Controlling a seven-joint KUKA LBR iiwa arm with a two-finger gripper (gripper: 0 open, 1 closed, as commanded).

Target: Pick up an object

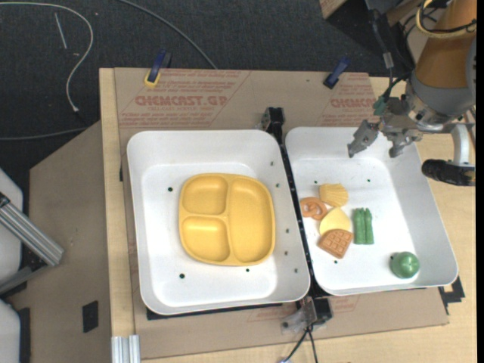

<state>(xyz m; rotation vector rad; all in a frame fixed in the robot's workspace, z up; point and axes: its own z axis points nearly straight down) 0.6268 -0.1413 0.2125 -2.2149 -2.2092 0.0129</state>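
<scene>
right bin [423, 195] beneath hand [376, 143], fingers spread, tipped down.

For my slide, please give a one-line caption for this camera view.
Open gripper above the right bin of toy food; yellow divided plate in the left bin.

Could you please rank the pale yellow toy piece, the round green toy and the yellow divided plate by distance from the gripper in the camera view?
From the gripper:
1. Pale yellow toy piece, right bin, upper middle.
2. Round green toy, right bin's near corner.
3. Yellow divided plate, left bin.
</scene>
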